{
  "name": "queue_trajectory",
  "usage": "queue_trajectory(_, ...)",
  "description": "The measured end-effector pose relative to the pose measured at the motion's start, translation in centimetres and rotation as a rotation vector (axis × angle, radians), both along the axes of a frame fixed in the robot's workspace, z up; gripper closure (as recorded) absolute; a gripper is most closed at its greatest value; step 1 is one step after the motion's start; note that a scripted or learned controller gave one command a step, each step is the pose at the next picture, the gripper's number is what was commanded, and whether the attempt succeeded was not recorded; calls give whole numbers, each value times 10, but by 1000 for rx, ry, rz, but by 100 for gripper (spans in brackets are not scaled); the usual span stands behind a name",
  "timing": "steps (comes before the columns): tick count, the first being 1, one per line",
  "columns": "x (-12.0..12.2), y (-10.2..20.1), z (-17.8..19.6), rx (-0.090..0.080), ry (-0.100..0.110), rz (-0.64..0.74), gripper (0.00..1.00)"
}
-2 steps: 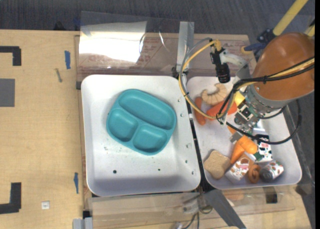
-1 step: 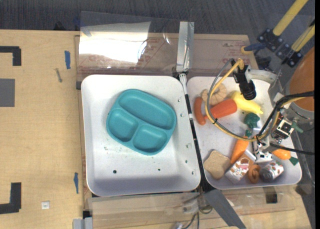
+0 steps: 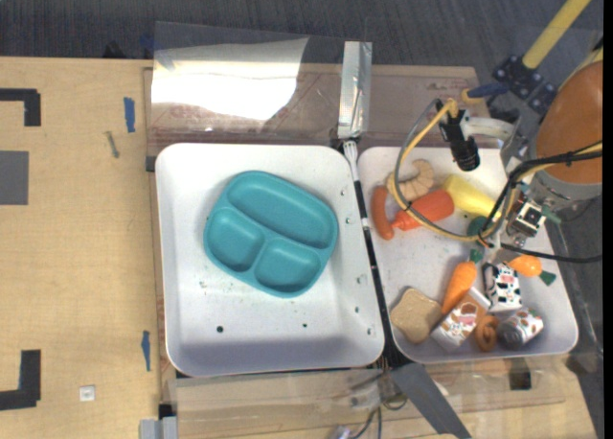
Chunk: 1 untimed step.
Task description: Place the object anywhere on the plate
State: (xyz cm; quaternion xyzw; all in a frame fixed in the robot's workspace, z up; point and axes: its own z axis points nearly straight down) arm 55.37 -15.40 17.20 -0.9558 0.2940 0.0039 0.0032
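Note:
A teal divided plate (image 3: 272,231) lies in the left white bin (image 3: 192,332), with nothing on it. My gripper (image 3: 500,269) reaches down into the right bin (image 3: 565,332), low over a pile of toy food. It hangs just above a black-and-white patterned carton (image 3: 505,290), between an orange carrot (image 3: 459,282) and a second carrot (image 3: 528,265). The wrist and its cables hide what lies right under the gripper.
The right bin also holds a bread slice (image 3: 414,314), a small printed carton (image 3: 460,324), a red sausage (image 3: 381,213), a red-orange piece (image 3: 429,207), a yellow piece (image 3: 469,195) and a beige piece (image 3: 418,178). A yellow cable (image 3: 412,154) loops over them.

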Motion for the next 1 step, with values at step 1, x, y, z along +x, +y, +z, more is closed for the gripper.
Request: queue_trajectory(1,45,-21,39,-5,-12,152,100)
